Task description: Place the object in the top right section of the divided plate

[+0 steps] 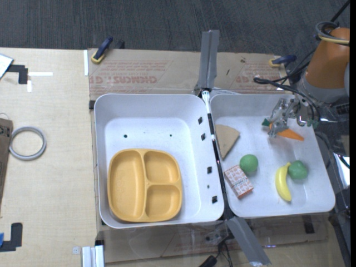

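Two shallow white bins sit side by side on a pale wooden worktop (44, 204), the left bin (150, 107) and the right bin (261, 204) meeting at a central divider. One grey arm with an orange band (328, 60) reaches in from the right, over the far right corner of the right bin. One yellow divided plate (146, 184) lies in the near left part of the left bin, with one large section on its left and two smaller ones on its right. The right bin holds six loose things: one tan wedge (227, 139) against the divider, one banana (283, 183), two green balls, one (249, 163) near the middle and one (298, 170) just beside the banana, one small red-and-white box (238, 181), and one orange carrot (291, 134). The pincer (276, 124) hangs low at the carrot's left end; whether its fingers are spread or closed, or grip the carrot, cannot be told. One roll of grey tape (25, 143) lies on the worktop, well apart to the left.
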